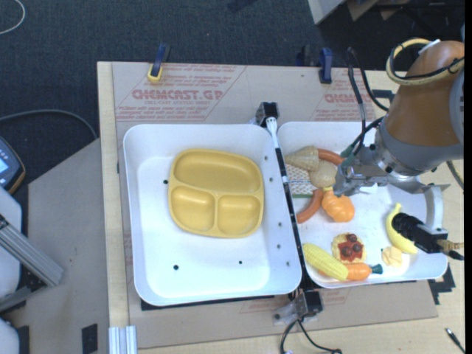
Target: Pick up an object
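Note:
My gripper point(345, 186) hangs low over the middle of the right bin point(428, 268), its tips just above a round orange fruit point(338, 208). Nothing shows between the fingers. Around the fruit lie a red-orange sausage point(310, 206), a tan bread piece point(321, 174) and an ice-cream cone point(301, 155) with an orange carrot point(331, 155) beside it. Nearer the front sit a small pizza slice point(348, 247), a corn cob point(324, 260), a second carrot point(359, 271) and a yellow banana point(399, 231).
The left bin point(147, 257) holds a yellow three-compartment plate point(216, 192). A black divider strip point(284, 198) with clamps separates the bins. The arm's orange and grey body point(424, 116) covers the right bin's far right part.

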